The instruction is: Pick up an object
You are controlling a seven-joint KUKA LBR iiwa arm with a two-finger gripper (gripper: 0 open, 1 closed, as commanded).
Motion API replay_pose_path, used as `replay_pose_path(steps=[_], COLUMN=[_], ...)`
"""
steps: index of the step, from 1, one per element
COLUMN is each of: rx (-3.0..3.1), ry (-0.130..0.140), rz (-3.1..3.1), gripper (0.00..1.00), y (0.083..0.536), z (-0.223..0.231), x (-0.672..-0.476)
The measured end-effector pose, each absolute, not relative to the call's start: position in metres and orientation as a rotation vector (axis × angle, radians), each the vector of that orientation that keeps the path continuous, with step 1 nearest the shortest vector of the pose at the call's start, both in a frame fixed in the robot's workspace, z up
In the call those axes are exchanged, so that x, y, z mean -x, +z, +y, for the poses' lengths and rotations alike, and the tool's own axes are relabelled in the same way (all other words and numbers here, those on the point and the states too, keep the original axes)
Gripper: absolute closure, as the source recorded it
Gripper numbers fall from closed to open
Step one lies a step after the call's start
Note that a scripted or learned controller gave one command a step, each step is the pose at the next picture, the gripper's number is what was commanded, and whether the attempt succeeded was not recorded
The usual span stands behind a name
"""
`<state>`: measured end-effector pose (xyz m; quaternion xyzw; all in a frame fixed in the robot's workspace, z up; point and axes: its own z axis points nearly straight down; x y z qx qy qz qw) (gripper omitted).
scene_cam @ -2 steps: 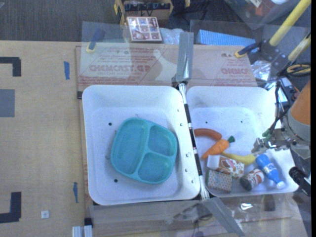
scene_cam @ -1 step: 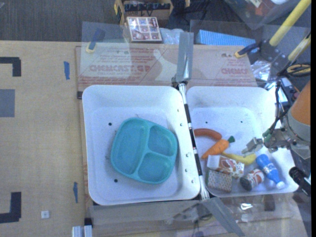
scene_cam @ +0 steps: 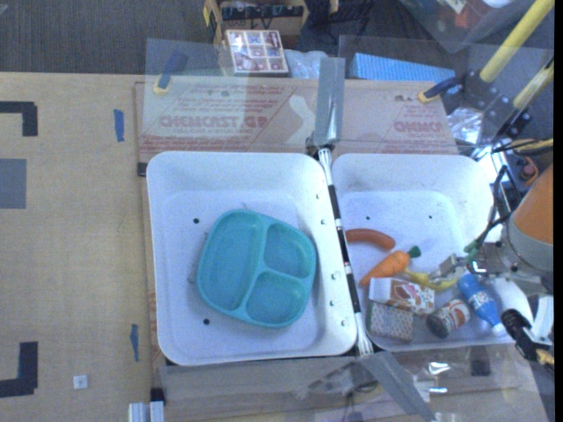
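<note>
The right bin [scene_cam: 413, 178] holds several toy items. An orange-red sausage [scene_cam: 370, 236] lies near its left wall, with a carrot [scene_cam: 388, 265] just below it. A yellow banana [scene_cam: 433, 280] lies beside a small printed carton [scene_cam: 403, 293]. Along the front are a patterned packet [scene_cam: 391, 321], a can [scene_cam: 447, 317] on its side and a blue bottle [scene_cam: 481, 301]. My gripper [scene_cam: 464, 260] reaches in from the right edge of this bin, low over the banana's right end and just above the blue bottle. Nothing visible is lifted off the bin floor.
The left bin [scene_cam: 176, 192] carries a teal divided plate [scene_cam: 257, 267]. The arm's grey body and orange band [scene_cam: 538, 222] overhang the right bin's right wall. Cardboard sheets [scene_cam: 229, 117] and a metal divider [scene_cam: 329, 104] lie behind the bins.
</note>
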<state>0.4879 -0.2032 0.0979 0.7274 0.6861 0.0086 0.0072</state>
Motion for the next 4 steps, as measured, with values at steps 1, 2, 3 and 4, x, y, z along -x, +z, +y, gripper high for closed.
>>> replay_pose_path(steps=[1, 2, 3, 4], rx=[-2.273, -2.274, -2.275, -2.516], ry=[0.031, 0.031, 0.031, -0.001], rz=[2.138, 2.138, 2.133, 1.881], gripper=[1.0, 0.0, 1.0, 1.0], y=[0.108, 0.108, 0.117, 0.165], z=[-0.205, -0.205, -0.206, -0.135], x=[-0.489, -0.489, -0.489, -0.533])
